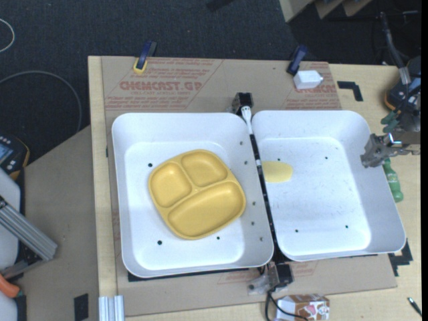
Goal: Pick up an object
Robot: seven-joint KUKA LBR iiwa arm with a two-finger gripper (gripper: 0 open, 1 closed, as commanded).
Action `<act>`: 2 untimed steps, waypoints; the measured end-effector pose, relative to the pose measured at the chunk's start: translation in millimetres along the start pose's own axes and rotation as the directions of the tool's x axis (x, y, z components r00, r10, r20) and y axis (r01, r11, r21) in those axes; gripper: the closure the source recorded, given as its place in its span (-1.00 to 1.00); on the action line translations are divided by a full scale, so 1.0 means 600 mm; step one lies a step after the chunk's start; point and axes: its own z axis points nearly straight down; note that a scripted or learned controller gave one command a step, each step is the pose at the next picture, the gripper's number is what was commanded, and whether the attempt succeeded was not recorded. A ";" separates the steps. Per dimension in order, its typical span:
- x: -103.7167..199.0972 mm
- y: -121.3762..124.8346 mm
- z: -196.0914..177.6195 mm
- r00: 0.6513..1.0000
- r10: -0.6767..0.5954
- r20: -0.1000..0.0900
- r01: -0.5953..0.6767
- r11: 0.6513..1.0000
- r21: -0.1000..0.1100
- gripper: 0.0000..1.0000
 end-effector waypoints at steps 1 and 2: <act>0.254 -0.002 0.114 1.000 -0.008 -0.001 0.008 1.000 0.003 1.00; 0.191 0.019 0.141 1.000 0.012 0.005 -0.012 1.000 0.000 1.00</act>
